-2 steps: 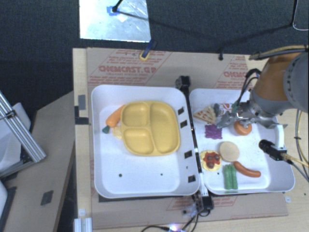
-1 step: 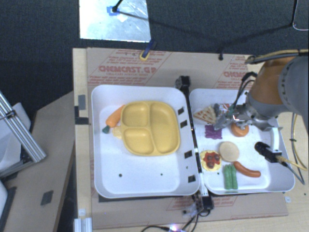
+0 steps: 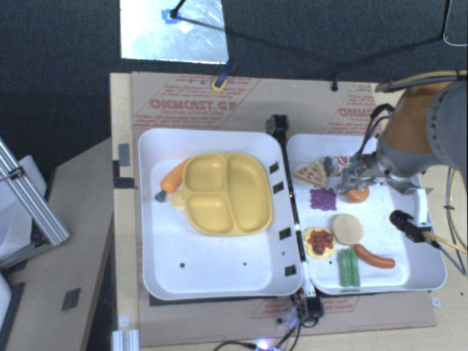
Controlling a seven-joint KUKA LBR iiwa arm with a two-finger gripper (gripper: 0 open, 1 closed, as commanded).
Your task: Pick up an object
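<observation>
Green ridged toy vegetable (image 3: 349, 267) lay nearest; gripper (image 3: 356, 175) hovered over orange round piece (image 3: 357, 193), closure indeterminable. You should centre before descending.

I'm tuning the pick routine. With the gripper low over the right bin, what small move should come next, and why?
Probably a short straight descent: the gripper hangs right above the small orange round toy piece in the right white bin, with the purple ruffled toy piece lying apart beside it.

My bench (image 3: 183, 97) has a shiny metal sheet (image 3: 174, 20) on dark carpet (image 3: 58, 50) beyond its far-left corner.
</observation>
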